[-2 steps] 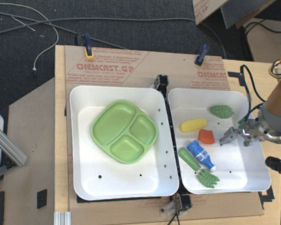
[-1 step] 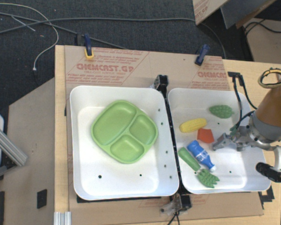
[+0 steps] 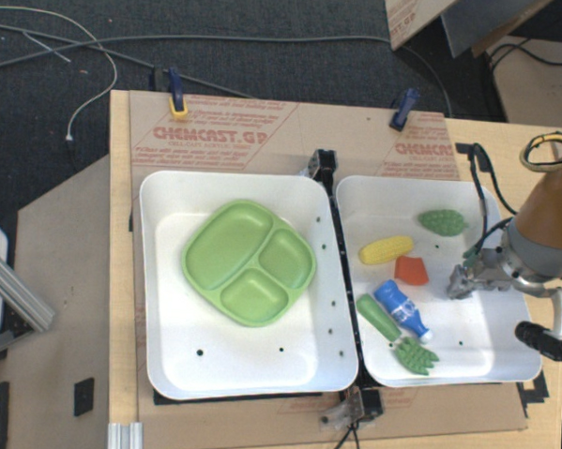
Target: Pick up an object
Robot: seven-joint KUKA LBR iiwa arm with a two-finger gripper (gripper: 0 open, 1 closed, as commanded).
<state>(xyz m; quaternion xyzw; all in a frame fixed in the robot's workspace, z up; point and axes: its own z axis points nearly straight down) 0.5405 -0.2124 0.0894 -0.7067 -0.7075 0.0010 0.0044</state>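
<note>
The red block (image 3: 411, 270) lies near the middle of the right bin (image 3: 499, 366) and serves as the landmark. Just left of the block and slightly farther from the camera lies a yellow corn cob (image 3: 386, 250); farther back and to the right is a green leaf-shaped piece (image 3: 442, 221), close to the bin's far rim. Nearer the camera than the block, a blue bottle (image 3: 401, 308) rests beside a green stalk-like toy (image 3: 394, 334) that runs toward the bin's near rim. The gripper (image 3: 460, 282) sits just right of the block, low over bare white floor, holding nothing; whether it is spread or closed cannot be told. Open floor lies right of the block toward the bin's right rim. Well left of the block, the left bin (image 3: 161, 353) holds a green divided plate (image 3: 249, 261).
</note>
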